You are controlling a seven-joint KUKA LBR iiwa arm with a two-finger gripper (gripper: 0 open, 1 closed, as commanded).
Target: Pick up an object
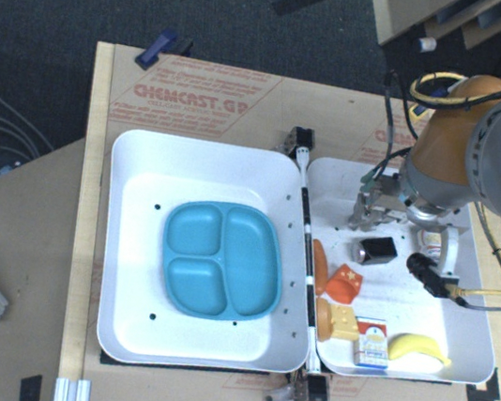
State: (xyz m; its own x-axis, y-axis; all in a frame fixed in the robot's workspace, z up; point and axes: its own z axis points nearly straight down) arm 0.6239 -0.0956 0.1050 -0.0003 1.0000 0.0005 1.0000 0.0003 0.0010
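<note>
At the near edge of the counter (pixel 248 99), a black clamp and cable (pixel 309 390) sit at the seam where the two white bins meet. The left bin (pixel 123 250) holds a blue sectioned plate (pixel 220 259) with three compartments, lying flat near its middle. The right bin (pixel 473 318) carries the small things, grouped along its near and left sides. A yellow banana (pixel 418 348) lies at the near right corner, just beside a small box with red and blue print (pixel 372 343). Left of the box sits a tan block (pixel 333 319), touching or nearly touching a red-orange wedge (pixel 344 283) behind it. A slim orange stick (pixel 319 260) lies along the left wall of this bin, next to the wedge. Farther back, a small black block (pixel 378 250) rests tilted on the bin floor, apart from the others.

The arm (pixel 450 143) reaches in from the right, its orange band above the wrist, with the end effector (pixel 375 206) low over the far part of the right bin, just behind the black block. Whether it is open or closed cannot be told from this angle, and nothing can be seen held in it. A dark cable (pixel 441 282) trails from the wrist across the right side of the bin.
</note>
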